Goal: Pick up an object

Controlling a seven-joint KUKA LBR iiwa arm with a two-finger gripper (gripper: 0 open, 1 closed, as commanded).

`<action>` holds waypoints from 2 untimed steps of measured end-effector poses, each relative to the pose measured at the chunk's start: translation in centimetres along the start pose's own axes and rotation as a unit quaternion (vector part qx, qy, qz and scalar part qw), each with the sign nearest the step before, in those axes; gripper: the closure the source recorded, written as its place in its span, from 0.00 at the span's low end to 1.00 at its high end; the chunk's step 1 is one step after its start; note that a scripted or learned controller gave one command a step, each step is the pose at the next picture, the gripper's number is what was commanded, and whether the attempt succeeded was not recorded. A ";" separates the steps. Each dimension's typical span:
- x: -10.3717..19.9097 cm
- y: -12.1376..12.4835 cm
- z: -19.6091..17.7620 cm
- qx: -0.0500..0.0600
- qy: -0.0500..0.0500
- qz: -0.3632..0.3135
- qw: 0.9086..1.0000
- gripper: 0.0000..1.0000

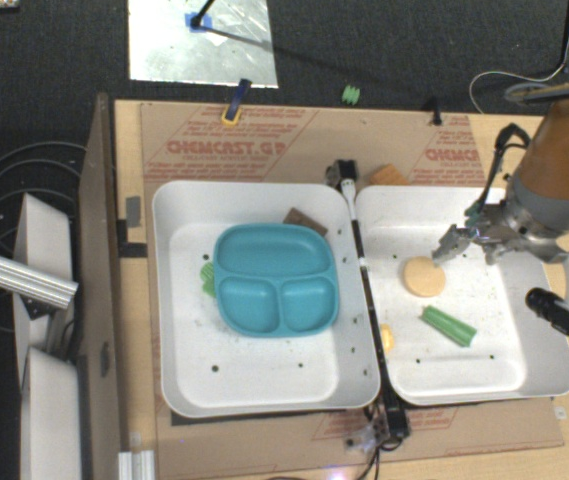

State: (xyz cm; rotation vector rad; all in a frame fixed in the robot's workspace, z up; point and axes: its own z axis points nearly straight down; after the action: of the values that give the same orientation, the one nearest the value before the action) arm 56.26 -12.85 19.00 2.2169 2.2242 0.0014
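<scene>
A round tan disc [425,277] lies in the right bin [534,368], left of its middle. A green block [449,326] rests slantwise just below the disc. A small yellow piece [386,340] sits against that bin's left wall. My gripper [467,248] hovers up and to the right of the tan disc, open, its fingers spread with nothing between them. In the left bin [189,368] a blue divided plate [274,278] covers the middle. A green item [207,276] pokes out at the plate's left edge, and a brown piece [306,219] shows at its top right.
The arm's grey and orange body [564,168] hangs over the right bin's far right corner. A black part [556,311] sticks out over its right rim. A black clamp [344,174] joins the bins at the back, next to an orange block [389,175].
</scene>
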 end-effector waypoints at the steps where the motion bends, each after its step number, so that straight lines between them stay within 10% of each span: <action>1: 1.3 -5.9 8.5 0.005 0.002 0.002 1.000 0.00; 2: -3.2 2.5 10.6 -0.004 -0.002 0.000 1.000 0.00</action>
State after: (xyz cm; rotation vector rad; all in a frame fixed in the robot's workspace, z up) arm 58.77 -16.02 8.43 2.2106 2.2197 0.0052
